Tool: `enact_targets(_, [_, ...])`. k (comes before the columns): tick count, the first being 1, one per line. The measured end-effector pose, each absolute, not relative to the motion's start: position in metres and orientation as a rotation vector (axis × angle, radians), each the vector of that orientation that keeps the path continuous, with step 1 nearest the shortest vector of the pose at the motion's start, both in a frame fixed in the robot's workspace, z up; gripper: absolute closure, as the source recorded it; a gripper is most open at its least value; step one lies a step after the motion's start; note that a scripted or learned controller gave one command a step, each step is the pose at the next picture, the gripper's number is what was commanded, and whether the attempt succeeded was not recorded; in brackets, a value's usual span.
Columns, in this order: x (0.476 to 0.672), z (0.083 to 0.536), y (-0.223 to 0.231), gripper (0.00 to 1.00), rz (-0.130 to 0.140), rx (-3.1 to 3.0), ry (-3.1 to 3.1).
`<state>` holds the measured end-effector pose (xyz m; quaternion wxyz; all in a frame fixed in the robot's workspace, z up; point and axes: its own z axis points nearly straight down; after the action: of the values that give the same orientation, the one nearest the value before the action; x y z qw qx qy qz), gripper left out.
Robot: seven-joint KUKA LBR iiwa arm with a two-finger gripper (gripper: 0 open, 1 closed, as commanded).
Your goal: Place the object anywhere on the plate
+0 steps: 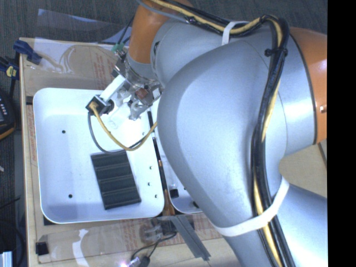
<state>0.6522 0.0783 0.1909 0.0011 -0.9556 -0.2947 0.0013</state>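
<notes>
A dark grey ribbed rectangular slab (115,179) lies flat in the left white bin (55,149), near its front right corner. My gripper (132,103) hangs over the back right part of that bin, beyond the slab and apart from it. A yellow and black cable (119,144) loops down from the wrist toward the slab's far end. The grey arm (233,132) with its orange band (146,29) covers most of the right bin.
A small strip of the right bin (181,203) shows under the arm at the front. Brown board (72,60) lies behind the left bin, and clamps and cables (158,232) sit along the bench's front edge.
</notes>
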Motion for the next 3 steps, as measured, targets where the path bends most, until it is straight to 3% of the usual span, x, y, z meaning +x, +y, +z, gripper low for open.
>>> enact_targets(1, [0.645,0.192,0.067,1.00,0.001,-3.125,-0.321])
enact_targets(2, [0.598,0.209,0.177,1.00,0.003,-3.122,-0.342])
enact_targets(3, [0.600,0.232,0.128,1.00,0.003,-3.126,-0.335])
